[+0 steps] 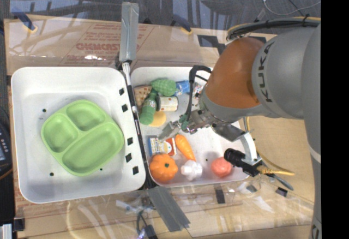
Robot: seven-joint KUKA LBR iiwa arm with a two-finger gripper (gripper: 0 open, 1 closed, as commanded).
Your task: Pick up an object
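We see the two-finger gripper (178,125), jaws open, empty, just above the tapered orange plastic carrot (185,147), whose long axis runs diagonally.

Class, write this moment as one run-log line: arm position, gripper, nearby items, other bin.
arm: over right bin | gripper: low, beside carrot | near: pumpkin | left bin: green plate

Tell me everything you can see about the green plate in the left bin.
The green plate is a light green, plastic-looking tray with rounded corners and three compartments: two small ones toward the upper left and one large one along the lower right. It lies flat, right side up and turned at an angle, near the middle of the left bin. Nothing sits in it.
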